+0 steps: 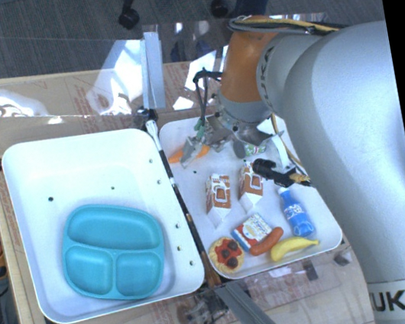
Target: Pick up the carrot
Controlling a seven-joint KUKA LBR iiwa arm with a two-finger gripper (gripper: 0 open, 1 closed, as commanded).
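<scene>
Legible text: white letters "UKA" on the grey arm [359, 168] casing, at its lowest visible part, below and right of the right bin [182, 134]; word cut at the edge. Printing on the small cartons [219, 191] and packet [253, 227] inside that bin too small to read.

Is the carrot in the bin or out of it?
In. The carrot lies inside the right bin, at its upper left corner, beside the gripper.
</scene>
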